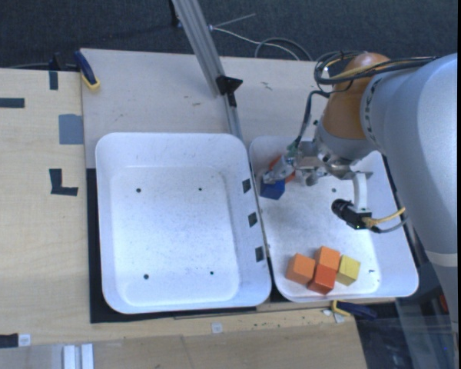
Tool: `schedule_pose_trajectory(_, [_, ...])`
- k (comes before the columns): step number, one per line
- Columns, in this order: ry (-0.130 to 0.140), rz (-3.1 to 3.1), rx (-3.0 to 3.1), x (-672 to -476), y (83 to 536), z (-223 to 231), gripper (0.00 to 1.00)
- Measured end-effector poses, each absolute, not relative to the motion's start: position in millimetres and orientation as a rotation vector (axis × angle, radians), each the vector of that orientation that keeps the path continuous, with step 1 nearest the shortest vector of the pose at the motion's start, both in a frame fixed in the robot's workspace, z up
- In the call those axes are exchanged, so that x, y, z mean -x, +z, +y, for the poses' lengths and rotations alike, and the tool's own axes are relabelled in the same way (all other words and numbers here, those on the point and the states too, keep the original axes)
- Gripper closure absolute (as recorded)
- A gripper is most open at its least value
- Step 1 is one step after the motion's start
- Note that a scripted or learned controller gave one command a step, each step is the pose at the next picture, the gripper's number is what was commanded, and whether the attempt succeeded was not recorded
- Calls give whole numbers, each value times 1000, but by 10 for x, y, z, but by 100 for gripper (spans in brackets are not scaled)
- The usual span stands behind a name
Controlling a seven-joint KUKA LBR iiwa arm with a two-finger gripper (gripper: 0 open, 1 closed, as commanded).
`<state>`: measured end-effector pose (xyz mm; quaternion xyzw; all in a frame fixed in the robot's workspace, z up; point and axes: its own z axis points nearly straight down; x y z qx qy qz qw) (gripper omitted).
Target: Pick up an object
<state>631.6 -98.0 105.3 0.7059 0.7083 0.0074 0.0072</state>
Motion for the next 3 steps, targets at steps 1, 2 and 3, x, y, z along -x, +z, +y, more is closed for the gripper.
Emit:
schedule_pose_trajectory(1, [15,2216,-2210,-6422,1051,-941,0])
schedule_pose_trajectory(2, [9,2218,-2210,-6736,967,-968,0])
schedule_pose_trajectory(3, [-4,2225,-2216,-6695,1021,-957,100])
